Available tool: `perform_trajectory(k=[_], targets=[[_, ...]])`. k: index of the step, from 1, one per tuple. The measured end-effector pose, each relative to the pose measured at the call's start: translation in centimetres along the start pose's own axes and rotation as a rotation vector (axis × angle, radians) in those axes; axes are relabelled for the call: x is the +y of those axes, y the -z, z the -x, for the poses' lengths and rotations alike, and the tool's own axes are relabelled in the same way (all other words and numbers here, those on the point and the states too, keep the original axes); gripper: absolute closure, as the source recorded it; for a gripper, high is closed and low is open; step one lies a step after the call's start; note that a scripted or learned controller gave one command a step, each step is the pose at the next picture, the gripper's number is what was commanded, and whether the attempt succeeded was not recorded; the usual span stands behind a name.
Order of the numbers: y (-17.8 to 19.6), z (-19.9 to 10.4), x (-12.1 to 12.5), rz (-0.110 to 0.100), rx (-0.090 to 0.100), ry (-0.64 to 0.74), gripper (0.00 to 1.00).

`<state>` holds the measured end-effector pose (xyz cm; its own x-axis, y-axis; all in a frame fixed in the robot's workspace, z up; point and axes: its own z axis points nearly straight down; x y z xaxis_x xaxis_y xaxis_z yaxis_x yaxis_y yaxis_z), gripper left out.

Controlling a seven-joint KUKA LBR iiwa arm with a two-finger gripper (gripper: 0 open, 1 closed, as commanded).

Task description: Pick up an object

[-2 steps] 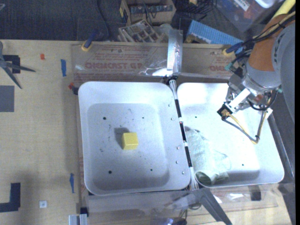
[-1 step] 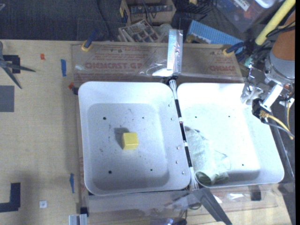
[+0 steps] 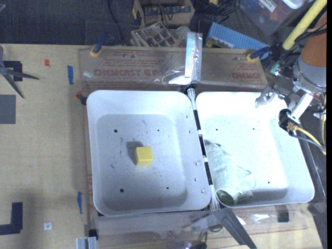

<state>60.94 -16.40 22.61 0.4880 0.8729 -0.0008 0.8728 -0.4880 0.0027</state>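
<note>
pale wooden bench [image 3: 41,154] carries two shallow white bins side by side, with cardboard [image 3: 135,69] laid flat behind them and a clutter of cables, boxes and a blue ridged panel [image 3: 231,36] beyond that. a yellow tube [image 3: 306,18] slants across the upper right corner.

the left bin [image 3: 98,113] holds a small yellow block [image 3: 144,155] near the middle of its floor, well apart from every wall, with nothing lying beside it or over it. the right bin [image 3: 290,180] holds a crumpled grey-white cloth [image 3: 224,165] along its left wall, running down to a rolled, greenish end [image 3: 232,195] at the near left corner. a seam of rims and small fasteners [image 3: 199,139] separates the two bins.

the arm [image 3: 314,61] reaches in at the upper right, its orange band visible above the wrist, and the gripper [image 3: 267,97] hangs over the far right corner of the right bin, well apart from both the cloth and the block. cables [image 3: 301,131] loop below the wrist. whether the jaws are open or closed i cannot tell at this angle; nothing is seen between them.
</note>
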Motion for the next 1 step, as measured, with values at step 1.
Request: perform_trajectory(k=[1], targets=[[4.75,3.35,0.35,0.003,0.000,0.453,0.00]])
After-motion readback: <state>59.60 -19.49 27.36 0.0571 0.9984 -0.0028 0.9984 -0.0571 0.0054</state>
